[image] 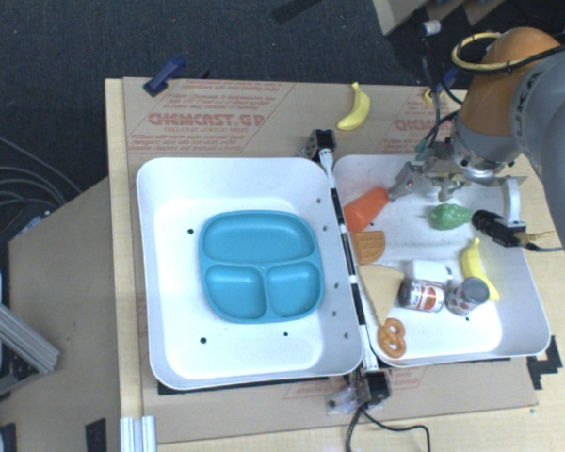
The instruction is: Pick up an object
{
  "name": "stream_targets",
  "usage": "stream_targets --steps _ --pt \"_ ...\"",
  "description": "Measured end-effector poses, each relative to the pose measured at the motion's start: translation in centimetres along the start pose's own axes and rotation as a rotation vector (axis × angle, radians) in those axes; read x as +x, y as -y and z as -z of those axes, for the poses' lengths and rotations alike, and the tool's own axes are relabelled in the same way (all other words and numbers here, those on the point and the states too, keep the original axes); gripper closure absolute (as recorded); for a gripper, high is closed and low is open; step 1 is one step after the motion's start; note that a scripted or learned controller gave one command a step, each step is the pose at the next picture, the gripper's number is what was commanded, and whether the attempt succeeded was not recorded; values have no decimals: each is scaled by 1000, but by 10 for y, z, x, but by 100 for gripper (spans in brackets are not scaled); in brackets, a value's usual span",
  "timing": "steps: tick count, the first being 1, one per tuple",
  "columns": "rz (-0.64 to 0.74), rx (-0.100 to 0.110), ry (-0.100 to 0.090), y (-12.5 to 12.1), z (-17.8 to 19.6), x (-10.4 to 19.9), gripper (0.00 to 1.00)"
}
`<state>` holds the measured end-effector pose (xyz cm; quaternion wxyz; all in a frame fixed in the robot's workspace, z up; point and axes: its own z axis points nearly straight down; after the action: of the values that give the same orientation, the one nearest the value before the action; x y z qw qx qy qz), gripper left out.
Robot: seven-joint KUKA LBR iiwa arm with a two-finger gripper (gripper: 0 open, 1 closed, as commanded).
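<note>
My gripper point(424, 185) hangs over the back of the right bin point(518, 318), its fingers spread open with nothing between them. Just in front of it to the right lies a green leafy item point(449, 217). An orange carrot-like piece point(365, 208) rests to its left by the bin wall. Nearer the front of this bin are a tan waffle piece point(369, 246), a yellow banana point(473, 260), a red and white can point(422, 296) lying on its side, a grey cup point(468, 294) and a pretzel point(392, 337).
The left bin point(165, 328) holds a blue divided plate point(261, 264). A second yellow banana point(354, 109) lies on the board behind the bins. A blue object point(163, 76) sits at the board's back left corner.
</note>
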<state>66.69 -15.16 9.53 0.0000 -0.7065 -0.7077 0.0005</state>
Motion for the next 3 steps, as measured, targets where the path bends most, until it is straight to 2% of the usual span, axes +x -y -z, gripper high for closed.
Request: stream_targets --steps 1,2,3 --pt "-2 1 0 1 -10 -2 0" --pt "-1 -1 0 0 0 -1 100" --pt "-1 -1 0 0 0 -1 0"
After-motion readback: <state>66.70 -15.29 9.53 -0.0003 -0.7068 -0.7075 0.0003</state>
